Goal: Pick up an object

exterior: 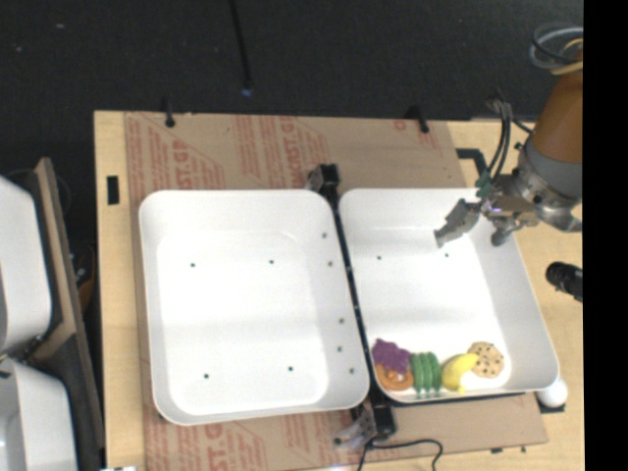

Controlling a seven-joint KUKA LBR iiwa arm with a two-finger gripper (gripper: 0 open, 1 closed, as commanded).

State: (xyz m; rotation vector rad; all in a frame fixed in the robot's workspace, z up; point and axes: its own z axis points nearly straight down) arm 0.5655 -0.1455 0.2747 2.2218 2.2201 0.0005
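Several toy food pieces lie in a row along the near edge of the right bin (510,292): a purple piece (389,353) on an orange ring (395,379), a green ribbed piece (425,371), a yellow piece (458,370) and a speckled cookie (487,359). My gripper (472,232) hangs over the far right part of that bin, well away from the row. Its two fingers are spread open with nothing between them.
The left bin (177,224) sits beside the right one, with a black clip (324,178) at the far end of the seam between them. Both rest on a cardboard sheet (245,150). White containers (20,263) stand at the left edge.
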